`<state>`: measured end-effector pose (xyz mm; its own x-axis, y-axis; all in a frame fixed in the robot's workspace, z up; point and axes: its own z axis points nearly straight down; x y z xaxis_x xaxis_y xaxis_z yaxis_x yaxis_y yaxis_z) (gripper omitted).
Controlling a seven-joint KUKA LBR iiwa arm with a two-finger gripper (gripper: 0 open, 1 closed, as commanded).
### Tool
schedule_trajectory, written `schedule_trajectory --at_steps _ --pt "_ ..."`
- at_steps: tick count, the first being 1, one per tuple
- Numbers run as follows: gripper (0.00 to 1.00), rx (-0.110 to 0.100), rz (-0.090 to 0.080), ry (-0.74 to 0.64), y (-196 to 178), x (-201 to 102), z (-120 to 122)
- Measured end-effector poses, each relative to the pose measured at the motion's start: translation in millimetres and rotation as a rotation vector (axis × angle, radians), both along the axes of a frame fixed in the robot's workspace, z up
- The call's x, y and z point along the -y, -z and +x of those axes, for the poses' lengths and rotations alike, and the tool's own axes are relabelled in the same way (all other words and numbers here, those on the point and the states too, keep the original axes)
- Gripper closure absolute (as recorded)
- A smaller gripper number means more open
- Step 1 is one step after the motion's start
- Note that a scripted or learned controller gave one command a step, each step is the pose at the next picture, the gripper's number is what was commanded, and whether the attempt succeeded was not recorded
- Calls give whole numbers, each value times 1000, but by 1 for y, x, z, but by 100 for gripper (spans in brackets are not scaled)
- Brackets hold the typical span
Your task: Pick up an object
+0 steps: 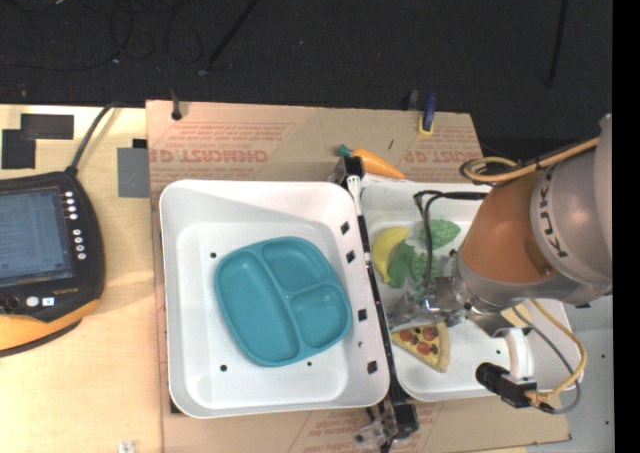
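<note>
Objects: right bin (pixel 470 389) holds a yellow piece (pixel 388 244), green pieces (pixel 408 263) and a pizza slice (pixel 424 344), bunched near its left wall.
Hand: hand (pixel 432 303) sits low between the green pieces and the pizza slice; can't tell its state, nothing visibly held.
Risk 1: items crowd together, so it could pinch two or nudge one aside.
Risk 2: pizza slice lies flat, likely slips out.
Risk 3: close to the divider wall, collision possible.
Left bin: teal divided plate (pixel 283 298), well apart.
</note>
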<state>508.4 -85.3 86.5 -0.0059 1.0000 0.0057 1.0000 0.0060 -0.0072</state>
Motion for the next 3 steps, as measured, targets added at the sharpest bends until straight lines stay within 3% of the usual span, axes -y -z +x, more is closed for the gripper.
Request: schedule_trajectory --at_steps 1,2,3 --pt "0 7 -7 4 -3 42 69" --pt "100 1 -4 6 -12 42 65" --pt "100 7 -2 0 -105 -35 24"
